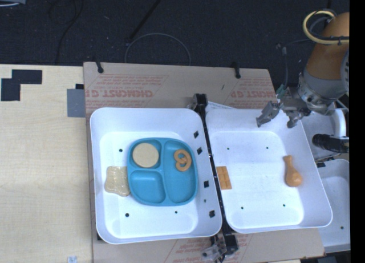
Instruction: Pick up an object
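Well below the open tool (279, 114) lies the drumstick (292, 172).

Surface (40, 165): pale wood-grain board along the left, bearing a black stepped marking (21, 84) and a grey rectangular patch (75, 102) near its upper edge. A brown cardboard sheet (171, 85) with reversed red lettering lies flat over the middle of the surface. Floor (171, 16) beyond the far edge: dark, finely textured carpet. Thin black cables (157, 42) trail loosely across the carpet, one forming a wide loop. Lighting even, with soft shadows and no strong glare
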